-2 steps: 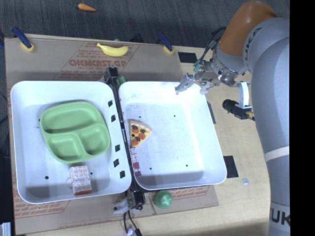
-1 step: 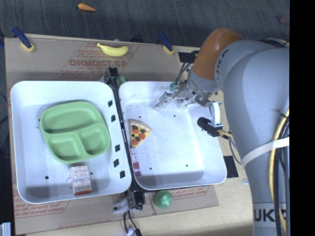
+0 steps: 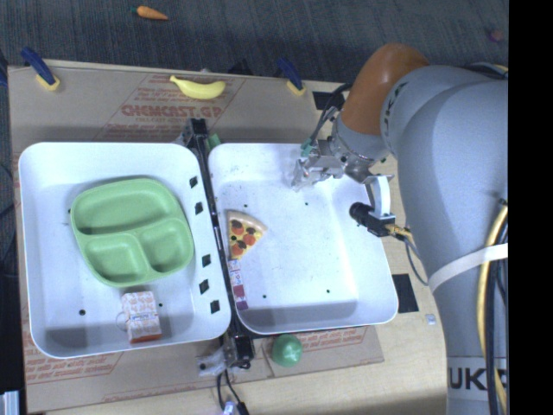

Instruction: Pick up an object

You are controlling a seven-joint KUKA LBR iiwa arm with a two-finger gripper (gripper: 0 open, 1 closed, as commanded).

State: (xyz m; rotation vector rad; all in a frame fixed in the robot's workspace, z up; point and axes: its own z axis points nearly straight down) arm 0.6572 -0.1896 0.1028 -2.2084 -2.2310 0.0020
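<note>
Nearest you, the pizza slice lies in the right bin against the divider. Farther back, your gripper hovers over bare floor near the rear wall; you cannot tell its state. Descend here and you'll likely grasp nothing.

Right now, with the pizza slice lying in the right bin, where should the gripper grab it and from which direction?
Judging by its pose, come straight down on the pizza slice: it lies flat on the floor of the right bin, so no side offers an edge. Close across the narrower pointed half, fingers spanning its two straight sides. The bin wall hugs its left side, so keep the fingers clear of it.
</note>
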